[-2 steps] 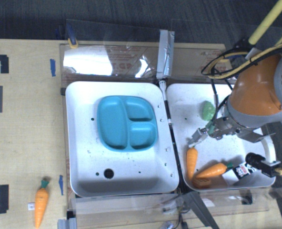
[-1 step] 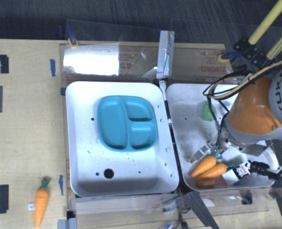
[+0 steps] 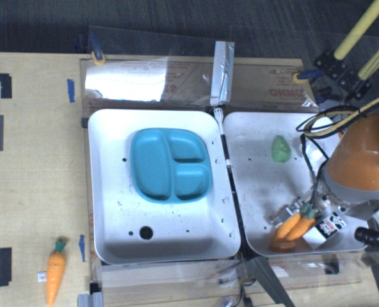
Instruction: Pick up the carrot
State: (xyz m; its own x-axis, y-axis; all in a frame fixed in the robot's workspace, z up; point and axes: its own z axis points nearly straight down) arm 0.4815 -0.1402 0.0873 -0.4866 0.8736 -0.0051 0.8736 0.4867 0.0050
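An orange carrot (image 3: 290, 228) with a green top lies slanted near the front wall of the right bin (image 3: 253, 171). Its leafy end is tucked under the gripper (image 3: 306, 217), which hangs low over the bin's front right corner below the orange wrist band (image 3: 362, 155). The wrist hides the contact between gripper and carrot, so I cannot tell whether the carrot is gripped or merely touched. A second carrot (image 3: 55, 270) lies on the wooden bench, outside the bins at the front left.
A blue divided plate (image 3: 171, 164) sits in the middle of the left bin (image 3: 112, 222). A small green object (image 3: 280, 149) rests at the back of the right bin. Black cables (image 3: 311, 146) loop beside the wrist. A metal divider (image 3: 221, 75) stands behind the bins.
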